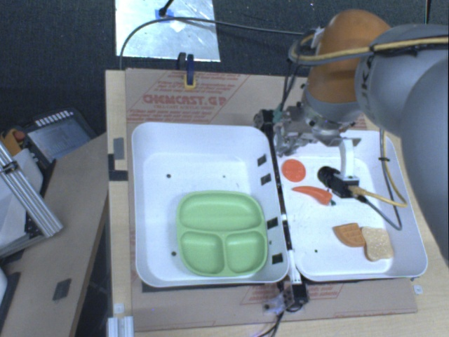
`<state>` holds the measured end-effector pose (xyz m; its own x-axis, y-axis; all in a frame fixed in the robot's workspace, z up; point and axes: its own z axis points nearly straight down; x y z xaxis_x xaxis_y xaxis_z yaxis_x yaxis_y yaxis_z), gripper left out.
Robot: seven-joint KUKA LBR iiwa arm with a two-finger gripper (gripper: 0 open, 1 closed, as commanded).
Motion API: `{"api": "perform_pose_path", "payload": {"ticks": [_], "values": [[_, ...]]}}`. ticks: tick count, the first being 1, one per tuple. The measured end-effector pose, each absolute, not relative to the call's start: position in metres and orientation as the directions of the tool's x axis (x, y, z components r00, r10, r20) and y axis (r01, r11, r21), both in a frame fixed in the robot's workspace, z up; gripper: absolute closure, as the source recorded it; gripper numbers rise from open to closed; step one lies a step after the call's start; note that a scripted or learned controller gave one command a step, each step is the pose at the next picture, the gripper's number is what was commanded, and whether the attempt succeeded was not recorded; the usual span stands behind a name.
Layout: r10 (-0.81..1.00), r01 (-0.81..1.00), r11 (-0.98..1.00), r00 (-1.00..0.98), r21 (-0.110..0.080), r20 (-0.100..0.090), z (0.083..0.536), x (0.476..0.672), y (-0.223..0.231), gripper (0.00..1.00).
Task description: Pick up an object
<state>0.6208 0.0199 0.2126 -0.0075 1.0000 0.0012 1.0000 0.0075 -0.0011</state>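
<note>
two white bins (210,135), one green tray (221,232), four small items (295,168)

1. Arm (410,76): fat, smooth grey casing.
2. Orange band (347,44): rounded and glossy, just above the wrist.
3. Wrist (319,121): grey metal collar.
4. Cables (389,188): yellow and black, hanging below the band.

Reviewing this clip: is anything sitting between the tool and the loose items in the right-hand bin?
Nothing visible blocks it. The tool hangs over the right bin's far left corner, beside the orange disc and orange chili-shaped piece. The two bread-like pieces lie farther toward the near right, also uncovered.
</note>
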Motion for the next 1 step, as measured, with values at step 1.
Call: {"api": "perform_pose_path", "payload": {"ticks": [1], "values": [[1.000, 1.000, 0.008, -0.008, -0.001, 0.002, 0.2153, 0.6116, 0.0620, 1.00]]}}
